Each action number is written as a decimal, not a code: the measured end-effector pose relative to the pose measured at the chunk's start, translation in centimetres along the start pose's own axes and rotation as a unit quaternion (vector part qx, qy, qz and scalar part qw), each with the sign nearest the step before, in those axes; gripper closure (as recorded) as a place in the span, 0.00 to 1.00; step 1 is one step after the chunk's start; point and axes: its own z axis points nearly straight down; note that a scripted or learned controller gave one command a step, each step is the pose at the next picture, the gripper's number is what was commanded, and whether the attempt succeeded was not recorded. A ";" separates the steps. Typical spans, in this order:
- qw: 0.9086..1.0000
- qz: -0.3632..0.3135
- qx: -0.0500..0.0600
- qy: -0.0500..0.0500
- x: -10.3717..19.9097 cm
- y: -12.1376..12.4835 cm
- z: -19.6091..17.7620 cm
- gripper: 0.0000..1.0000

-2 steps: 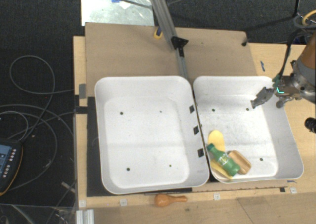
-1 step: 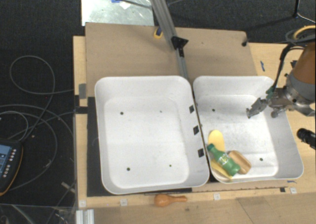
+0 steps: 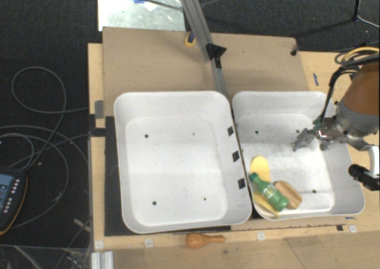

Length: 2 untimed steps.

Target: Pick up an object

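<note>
Hovering over the right bin [image 3: 297, 103], end effector [image 3: 304, 141] apparently open and empty, green bottle [image 3: 268, 191] well apart.

a lab: bench [image 3: 261, 54] with bins [image 3: 172, 104], floor cables [image 3: 35, 113].

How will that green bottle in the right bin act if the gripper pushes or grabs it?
The green bottle lies on its side, so a sideways push would probably roll it. It rests against the banana and the hot dog, which may shift along with it. Its rounded, seemingly smooth body could slip from the gripper unless it is pinched squarely across.
</note>
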 end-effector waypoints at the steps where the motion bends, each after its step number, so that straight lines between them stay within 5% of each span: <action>1: 1.000 0.000 -0.001 0.000 0.0 0.0 3.3 0.00; 2: 1.000 0.000 -0.004 -0.001 0.0 0.2 2.1 1.00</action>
